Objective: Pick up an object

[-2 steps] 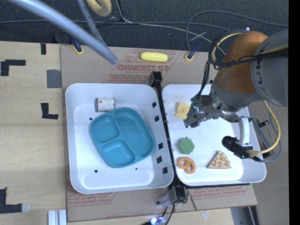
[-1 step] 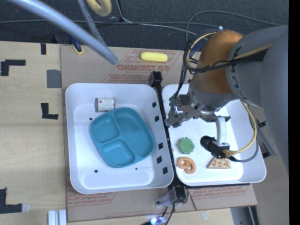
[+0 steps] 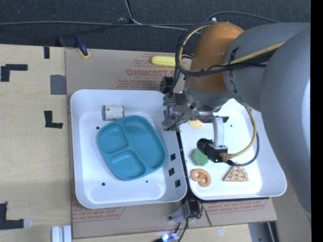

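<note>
Below the big grey arm [image 3: 272, 84] that fills the upper right of the frame, we see its orange band [image 3: 214, 54] and, under it, the claw [image 3: 174, 116] hanging near the divide between the two white bins. We cannot tell how the claw stands, since the wrist hides it from above.

We find the left bin [image 3: 83, 150] in the middle of the frame, holding a blue divided plate [image 3: 132, 147] tilted across its floor and a small pale cylinder [image 3: 113, 112] lying just beyond the plate's upper left corner, close to it.

We see the right bin [image 3: 267, 180] partly under the arm. Along its lower part lie a green knobbly piece [image 3: 200, 158], a brown pretzel [image 3: 200, 177] just below it, and a pizza-slice toy [image 3: 236, 174] to the pretzel's right, apart from it. A small pale yellow piece [image 3: 195, 124] shows near the claw.

On the cardboard beyond the bins, at top centre, a yellow corn-like object [image 3: 163, 61] rests on the desk [image 3: 30, 150].
</note>
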Motion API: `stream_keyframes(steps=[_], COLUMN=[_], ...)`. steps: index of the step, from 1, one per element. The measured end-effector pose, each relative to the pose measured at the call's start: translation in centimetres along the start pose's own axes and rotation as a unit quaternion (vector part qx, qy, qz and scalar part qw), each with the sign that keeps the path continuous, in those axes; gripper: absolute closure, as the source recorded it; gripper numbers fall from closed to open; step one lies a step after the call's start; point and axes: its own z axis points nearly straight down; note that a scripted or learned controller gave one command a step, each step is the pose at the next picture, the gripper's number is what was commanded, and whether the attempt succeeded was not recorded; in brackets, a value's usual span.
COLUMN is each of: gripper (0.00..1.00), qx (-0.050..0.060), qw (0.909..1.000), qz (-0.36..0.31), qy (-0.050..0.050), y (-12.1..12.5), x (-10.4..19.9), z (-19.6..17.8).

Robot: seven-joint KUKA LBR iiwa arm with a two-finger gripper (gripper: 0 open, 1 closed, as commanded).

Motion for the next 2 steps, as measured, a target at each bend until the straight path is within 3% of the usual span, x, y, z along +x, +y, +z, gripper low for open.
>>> stream_keyframes(steps=[1,2], gripper=[1.00,0.00], qx=[0.000,0.001], qw=[1.0000,1.0000], qz=[0.001,0.002], qy=[0.000,-0.001], y=[1.83,1.77], x=[4.32,4.05], z=[-0.04,-0.04])
